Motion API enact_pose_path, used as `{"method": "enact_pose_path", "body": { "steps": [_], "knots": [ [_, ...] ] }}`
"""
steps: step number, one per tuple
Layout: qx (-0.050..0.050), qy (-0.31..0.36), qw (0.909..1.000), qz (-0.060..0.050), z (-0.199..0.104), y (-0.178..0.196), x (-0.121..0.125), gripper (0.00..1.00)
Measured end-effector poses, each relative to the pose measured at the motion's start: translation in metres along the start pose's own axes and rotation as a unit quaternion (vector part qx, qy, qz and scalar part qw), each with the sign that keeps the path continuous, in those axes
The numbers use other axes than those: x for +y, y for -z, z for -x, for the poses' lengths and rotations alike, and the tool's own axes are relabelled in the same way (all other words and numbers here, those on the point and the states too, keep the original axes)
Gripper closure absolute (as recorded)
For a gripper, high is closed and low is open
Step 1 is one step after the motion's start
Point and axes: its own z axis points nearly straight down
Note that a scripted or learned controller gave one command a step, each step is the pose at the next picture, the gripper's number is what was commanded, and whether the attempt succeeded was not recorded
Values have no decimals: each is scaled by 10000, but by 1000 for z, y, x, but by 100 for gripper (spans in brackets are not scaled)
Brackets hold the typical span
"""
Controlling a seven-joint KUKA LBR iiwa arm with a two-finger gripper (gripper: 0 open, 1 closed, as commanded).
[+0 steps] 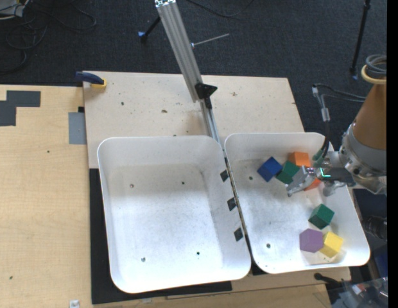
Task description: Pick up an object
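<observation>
Nearest the camera, at the right bin's (276, 265) six o'clock corner: one yellow cube (332, 243), touching one purple cube (311, 240) at its nine o'clock side; both matte, foam-like. One dark green cube (322, 215) lay just above them, apart. At the bin's twelve o'clock end: one blue cube (269, 169), one green cube (289, 172) just beside it at three o'clock, and one orange cube (300, 158) touching the green one at one o'clock. Gripper (300, 183), metallic, entered from three o'clock and sat low beside the green cube; a reddish-orange block (312, 183) lay against it. Whether its fingers were apart or together could not be told. Both bins were shallow white plastic with rounded corners and speckled floors. Left bin (122, 153) sat at nine o'clock. Both rested on a pale wooden surface (147, 101).
</observation>
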Motion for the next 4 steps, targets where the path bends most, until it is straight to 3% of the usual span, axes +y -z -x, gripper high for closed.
{"method": "enact_pose_path", "body": {
  "steps": [1, 3, 4],
  "knots": [
    [-4, -27, 10000, 21, 2, 2, 0, 0],
    [4, -12, 10000, -14, -2, -86, 0, 0],
    [7, -12, 10000, -20, -7, -149, 4, 0]
  ]
}}
